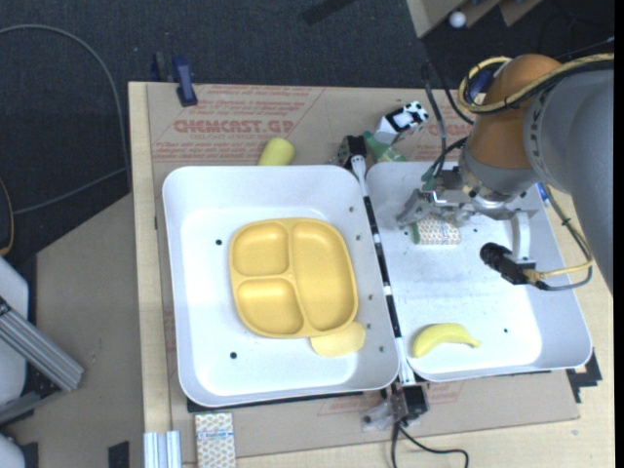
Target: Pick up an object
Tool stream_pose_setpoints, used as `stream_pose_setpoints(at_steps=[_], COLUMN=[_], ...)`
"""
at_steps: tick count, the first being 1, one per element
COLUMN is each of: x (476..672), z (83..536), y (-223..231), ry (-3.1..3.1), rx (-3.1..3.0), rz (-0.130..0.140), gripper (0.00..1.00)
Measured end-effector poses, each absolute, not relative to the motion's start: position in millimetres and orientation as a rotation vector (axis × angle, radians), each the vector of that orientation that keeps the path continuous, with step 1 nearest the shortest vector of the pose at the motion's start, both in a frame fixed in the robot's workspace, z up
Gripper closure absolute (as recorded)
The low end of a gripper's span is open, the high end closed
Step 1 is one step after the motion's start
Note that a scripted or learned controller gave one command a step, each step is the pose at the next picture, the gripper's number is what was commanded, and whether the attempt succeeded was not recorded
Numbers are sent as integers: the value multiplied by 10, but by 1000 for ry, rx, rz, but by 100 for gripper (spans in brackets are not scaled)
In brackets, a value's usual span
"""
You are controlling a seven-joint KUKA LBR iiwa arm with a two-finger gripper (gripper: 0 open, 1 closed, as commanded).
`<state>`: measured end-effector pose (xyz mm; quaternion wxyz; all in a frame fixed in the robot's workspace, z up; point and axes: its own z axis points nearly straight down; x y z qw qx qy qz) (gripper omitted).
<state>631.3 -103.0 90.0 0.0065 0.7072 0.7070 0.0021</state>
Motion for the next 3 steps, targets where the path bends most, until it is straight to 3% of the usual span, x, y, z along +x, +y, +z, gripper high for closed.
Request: stream_pose_setpoints(at_steps=[1, 2, 3], x=[6336, 6184, 6184], z=[1019, 1352, 1348], y=[-1001, -1494, -1486], ry=[2211, 2218, 2219], rx=[2211, 2220, 2221], rz=[20, 0, 1], gripper=[100, 100, 0])
